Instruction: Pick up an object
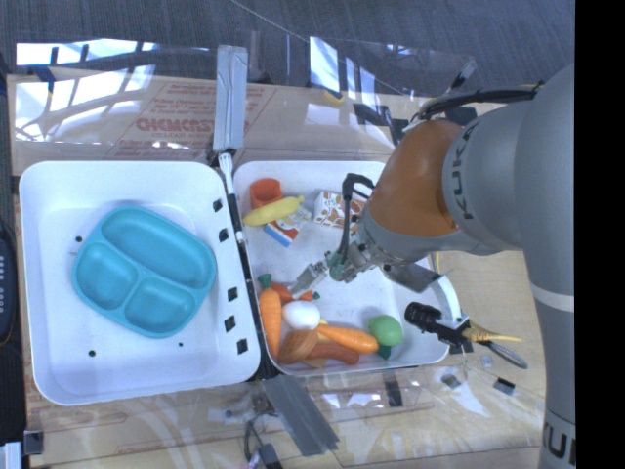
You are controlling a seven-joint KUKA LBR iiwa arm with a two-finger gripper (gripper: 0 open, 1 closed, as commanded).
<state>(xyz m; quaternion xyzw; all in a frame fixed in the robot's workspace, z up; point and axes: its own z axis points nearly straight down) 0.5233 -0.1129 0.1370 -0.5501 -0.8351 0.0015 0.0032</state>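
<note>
camera view, looking down at a slant. the candidates for picking lie in the right bin (430, 352): a white egg (301, 315) on an orange carrot (270, 320) at the bin's 7 o'clock corner, a second carrot (344, 338) and a brown piece (305, 345) beside them, a green round item (386, 329) at 5 o'clock, and a yellow banana (272, 210) with a small printed box (335, 209) at 11 o'clock. the tool (314, 276) hangs near the bin's centre, just above the egg-and-carrot cluster, its fingers narrowly parted with nothing between them. outward, the grey arm (488, 184) with its orange band covers the bin's 3 o'clock side. the left bin (39, 262) holds a blue divided plate (144, 272). both bins rest on the desk (117, 428).

risks, as judged: the cluster is tightly packed, so a descending finger may land on an item instead of straddling it; the egg is smooth and rounded and may squirt out under closure; the narrow gap may prove too tight for the carrot; closeness to the bin's dividing wall may block one finger.
</note>
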